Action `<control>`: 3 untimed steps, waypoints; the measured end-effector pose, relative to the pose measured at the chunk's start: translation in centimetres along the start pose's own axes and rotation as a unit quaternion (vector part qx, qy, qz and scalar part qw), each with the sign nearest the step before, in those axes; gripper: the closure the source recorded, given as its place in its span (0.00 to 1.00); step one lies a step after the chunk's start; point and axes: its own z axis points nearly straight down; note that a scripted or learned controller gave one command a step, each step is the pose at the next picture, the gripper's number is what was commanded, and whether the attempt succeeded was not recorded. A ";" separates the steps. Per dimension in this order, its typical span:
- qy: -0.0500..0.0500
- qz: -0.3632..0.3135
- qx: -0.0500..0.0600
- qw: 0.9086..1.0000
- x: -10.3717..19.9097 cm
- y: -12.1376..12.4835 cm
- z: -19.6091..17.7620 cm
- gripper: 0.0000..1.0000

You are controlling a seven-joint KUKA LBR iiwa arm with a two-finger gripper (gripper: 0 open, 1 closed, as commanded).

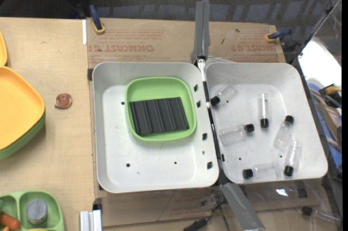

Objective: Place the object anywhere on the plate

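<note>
A light green square plate [161, 86] lies in the left white bin [109, 164]. A dark grey ribbed pad [159, 116] rests flat on the plate's middle. In the right white bin [312, 132] lie several clear plastic vials with black caps: one near the top left [223, 95], one upright in the middle [263, 110], one left of centre [237, 132], and others towards the right and front [259, 172].
Brown cardboard [141, 45] sits under both bins. Yellow plates [16, 110] are stacked at the left of the wooden bench, with a small red knob [63, 100] beside them. A green compartment tray [30, 211] sits at the bottom left. Clamps [97, 22] hold the cardboard.
</note>
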 end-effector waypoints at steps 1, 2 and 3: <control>-0.001 0.002 0.001 1.000 -0.7 -0.1 4.3 0.00; -0.001 0.003 0.001 1.000 -0.8 -0.2 10.8 0.00; 0.000 0.000 0.000 1.000 1.8 0.4 -2.3 0.00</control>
